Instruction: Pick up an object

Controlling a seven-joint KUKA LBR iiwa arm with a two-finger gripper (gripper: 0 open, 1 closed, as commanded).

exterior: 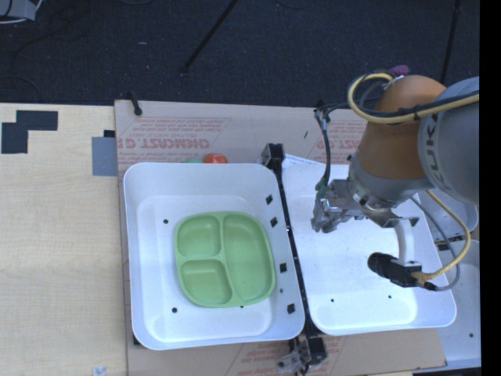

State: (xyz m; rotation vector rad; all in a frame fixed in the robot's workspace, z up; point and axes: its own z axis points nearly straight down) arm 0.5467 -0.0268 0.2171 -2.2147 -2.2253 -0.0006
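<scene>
The two-finger metal gripper (pixel 322 219) hangs over the right white plastic bin (pixel 368 319) – grip unreadable – well apart from the green divided plastic plate (pixel 225 258) in the left white bin (pixel 145 210), so closing here would likely catch nothing.

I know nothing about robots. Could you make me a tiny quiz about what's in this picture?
1. True or false: the green divided plate lies in the left bin.
2. How many compartments does the plate have?
3. The gripper hangs over: A) the right bin B) the green plate C) the wooden table.

Key: 1 true; 2 three; 3 A.
</scene>
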